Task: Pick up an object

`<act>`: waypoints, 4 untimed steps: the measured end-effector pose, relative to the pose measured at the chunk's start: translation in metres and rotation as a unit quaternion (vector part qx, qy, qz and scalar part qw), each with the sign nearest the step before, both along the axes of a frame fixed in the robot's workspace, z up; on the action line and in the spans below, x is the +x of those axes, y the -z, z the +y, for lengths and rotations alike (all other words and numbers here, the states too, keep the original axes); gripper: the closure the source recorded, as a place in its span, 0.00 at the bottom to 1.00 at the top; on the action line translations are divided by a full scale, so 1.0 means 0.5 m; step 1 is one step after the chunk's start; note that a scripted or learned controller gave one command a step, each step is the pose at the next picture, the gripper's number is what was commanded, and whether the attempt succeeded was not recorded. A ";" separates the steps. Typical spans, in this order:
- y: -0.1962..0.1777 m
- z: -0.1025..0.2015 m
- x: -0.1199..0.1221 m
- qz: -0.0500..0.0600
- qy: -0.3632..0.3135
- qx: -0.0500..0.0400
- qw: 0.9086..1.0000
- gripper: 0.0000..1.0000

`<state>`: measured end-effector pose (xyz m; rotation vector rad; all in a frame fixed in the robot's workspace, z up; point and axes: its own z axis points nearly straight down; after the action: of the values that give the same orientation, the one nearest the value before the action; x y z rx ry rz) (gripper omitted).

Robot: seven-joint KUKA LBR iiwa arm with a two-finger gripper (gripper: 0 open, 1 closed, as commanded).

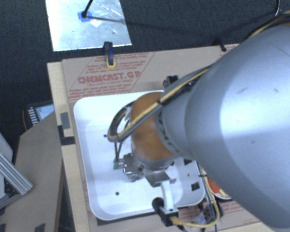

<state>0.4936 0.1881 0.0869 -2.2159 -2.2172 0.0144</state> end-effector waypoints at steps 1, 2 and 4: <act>-0.274 -0.158 0.009 -0.013 0.003 0.001 1.000 1.00; -0.323 -0.179 0.129 -0.010 0.001 0.001 1.000 1.00; -0.334 -0.004 0.119 -0.009 -0.003 0.003 1.000 1.00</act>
<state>0.5532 0.1859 0.2536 -2.2154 -2.2302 -0.0119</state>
